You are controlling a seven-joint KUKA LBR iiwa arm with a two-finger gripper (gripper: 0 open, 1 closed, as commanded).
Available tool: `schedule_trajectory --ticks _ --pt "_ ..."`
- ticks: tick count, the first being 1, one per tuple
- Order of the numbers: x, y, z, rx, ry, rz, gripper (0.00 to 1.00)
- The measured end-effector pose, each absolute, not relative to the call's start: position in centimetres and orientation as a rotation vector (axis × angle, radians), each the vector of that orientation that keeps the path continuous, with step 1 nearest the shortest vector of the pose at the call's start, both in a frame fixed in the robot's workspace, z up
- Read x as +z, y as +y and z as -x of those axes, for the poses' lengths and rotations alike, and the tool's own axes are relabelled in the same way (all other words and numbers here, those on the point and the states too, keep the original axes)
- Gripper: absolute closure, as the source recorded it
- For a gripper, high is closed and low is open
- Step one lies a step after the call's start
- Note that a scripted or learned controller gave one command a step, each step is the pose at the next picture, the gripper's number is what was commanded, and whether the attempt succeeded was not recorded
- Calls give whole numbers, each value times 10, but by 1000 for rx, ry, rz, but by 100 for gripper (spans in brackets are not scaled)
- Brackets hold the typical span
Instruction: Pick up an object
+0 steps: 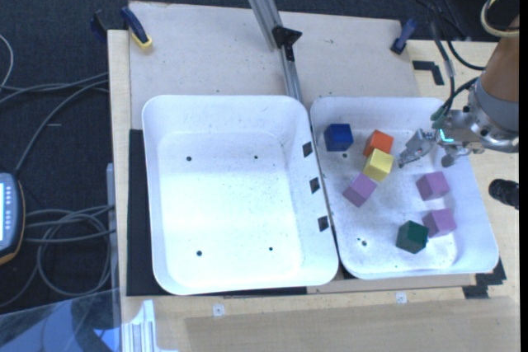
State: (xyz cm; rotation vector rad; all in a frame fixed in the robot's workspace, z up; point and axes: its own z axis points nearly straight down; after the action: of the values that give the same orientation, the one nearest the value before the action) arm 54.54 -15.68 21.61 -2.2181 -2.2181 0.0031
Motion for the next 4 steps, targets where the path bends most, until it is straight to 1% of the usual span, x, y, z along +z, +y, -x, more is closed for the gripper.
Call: schedule_trajectory --ticks 1,2,3,4 --pt "218 -157 -546 0 -2221 2221 0" --pt "154 -154 -545 5 -2217 2217 0" --pt "102 -154 -544 4 -2217 2218 0" --pt "116 -154 -546 -3 -2222 2223 100"
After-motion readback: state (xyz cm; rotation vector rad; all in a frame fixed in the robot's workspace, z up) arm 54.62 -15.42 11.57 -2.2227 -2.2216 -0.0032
